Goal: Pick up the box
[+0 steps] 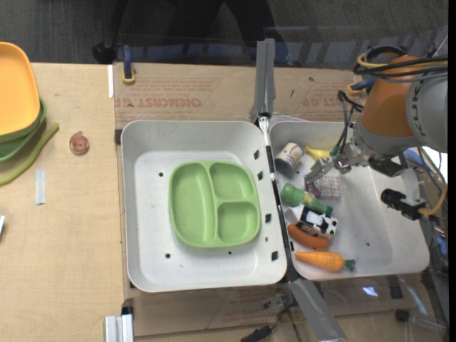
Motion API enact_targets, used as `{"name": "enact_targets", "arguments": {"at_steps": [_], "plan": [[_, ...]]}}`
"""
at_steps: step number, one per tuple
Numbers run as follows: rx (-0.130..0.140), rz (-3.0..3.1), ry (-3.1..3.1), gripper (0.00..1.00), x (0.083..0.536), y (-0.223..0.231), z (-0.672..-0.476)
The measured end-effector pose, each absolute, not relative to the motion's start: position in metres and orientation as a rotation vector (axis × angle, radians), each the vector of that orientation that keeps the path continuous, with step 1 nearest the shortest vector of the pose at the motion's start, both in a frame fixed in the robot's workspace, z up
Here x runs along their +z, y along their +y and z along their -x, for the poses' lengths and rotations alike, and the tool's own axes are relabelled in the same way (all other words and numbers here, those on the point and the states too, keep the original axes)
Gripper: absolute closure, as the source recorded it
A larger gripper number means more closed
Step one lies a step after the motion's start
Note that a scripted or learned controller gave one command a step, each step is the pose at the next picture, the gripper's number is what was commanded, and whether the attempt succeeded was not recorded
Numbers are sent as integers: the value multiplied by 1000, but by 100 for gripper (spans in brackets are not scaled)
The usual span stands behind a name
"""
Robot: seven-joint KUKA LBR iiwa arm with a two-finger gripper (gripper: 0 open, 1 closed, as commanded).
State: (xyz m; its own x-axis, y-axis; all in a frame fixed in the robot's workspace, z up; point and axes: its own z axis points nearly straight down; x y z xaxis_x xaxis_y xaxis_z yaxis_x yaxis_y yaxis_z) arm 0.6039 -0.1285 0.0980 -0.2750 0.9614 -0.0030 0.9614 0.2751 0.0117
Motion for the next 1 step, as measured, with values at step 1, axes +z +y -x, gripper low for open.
{"name": "enact_targets", "arguments": {"at_steps": [1], "plan": [[11,-1856,2523,0,98,-140,-594]]}}
